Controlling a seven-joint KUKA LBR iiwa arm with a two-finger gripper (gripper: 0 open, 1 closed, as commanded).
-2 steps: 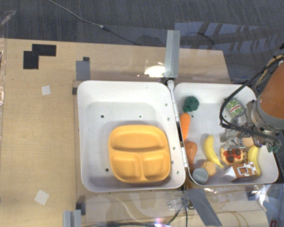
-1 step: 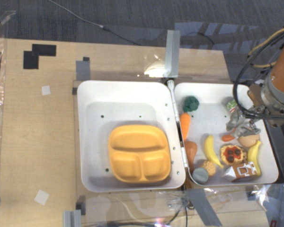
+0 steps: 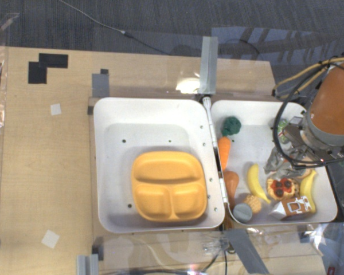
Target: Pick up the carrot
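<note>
Carrot is the thing to lift: it lies in the right bin, lengthwise against that bin's left wall, green top pointing away from the camera and orange root tapering toward it. It looks like a toy, so likely light, stiff and rather smooth; the slim round body could roll or slip out of a pinch. Best hold, I judge, is across the thick upper part of the root, though the wall just beside it leaves little room on that side.

Counting from the left, taking the carrot as landmark: one yellow divided plate in the left bin, well left of the carrot; one carrot; one brownish piece just below it; one grey round piece lower still; two bananas to its lower right, with a red-topped item between them.

The claw hangs right of the carrot, apart from it; I cannot tell its state.
</note>
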